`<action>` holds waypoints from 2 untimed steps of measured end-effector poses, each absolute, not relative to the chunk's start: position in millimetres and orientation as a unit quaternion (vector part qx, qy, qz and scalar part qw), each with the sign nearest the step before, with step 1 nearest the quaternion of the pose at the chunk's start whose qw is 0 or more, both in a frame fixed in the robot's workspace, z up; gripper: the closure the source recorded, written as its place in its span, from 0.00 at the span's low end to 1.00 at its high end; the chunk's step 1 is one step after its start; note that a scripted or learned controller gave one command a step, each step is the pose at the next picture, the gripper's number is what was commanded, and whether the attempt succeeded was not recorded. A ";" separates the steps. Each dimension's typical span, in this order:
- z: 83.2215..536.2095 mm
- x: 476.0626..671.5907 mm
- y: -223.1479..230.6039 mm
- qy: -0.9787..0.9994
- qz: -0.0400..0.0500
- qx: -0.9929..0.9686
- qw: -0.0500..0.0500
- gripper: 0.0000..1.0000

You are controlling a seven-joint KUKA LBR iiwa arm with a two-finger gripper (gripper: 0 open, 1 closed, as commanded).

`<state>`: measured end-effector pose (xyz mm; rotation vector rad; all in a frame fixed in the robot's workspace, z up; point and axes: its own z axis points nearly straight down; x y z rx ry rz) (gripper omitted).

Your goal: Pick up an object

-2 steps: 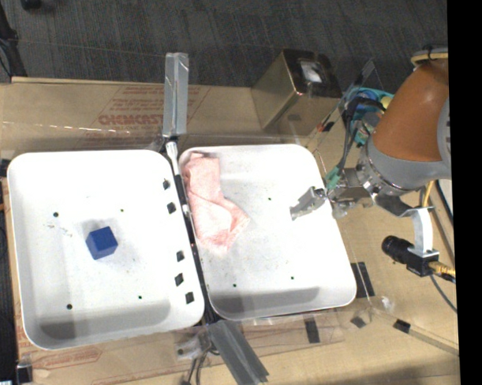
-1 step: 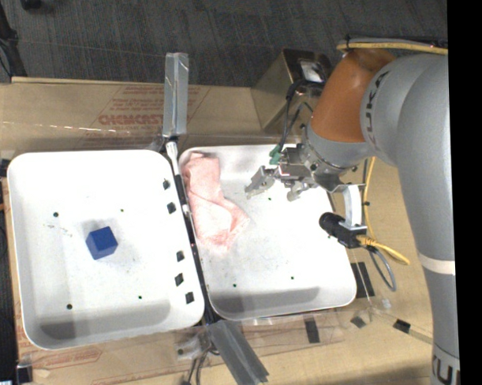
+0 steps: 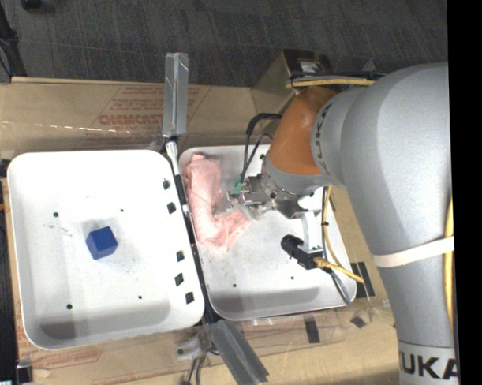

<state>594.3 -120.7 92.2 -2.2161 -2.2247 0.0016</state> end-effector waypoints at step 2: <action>101.9 555.6 -113.4 -0.751 0.001 -0.661 0.002 1.00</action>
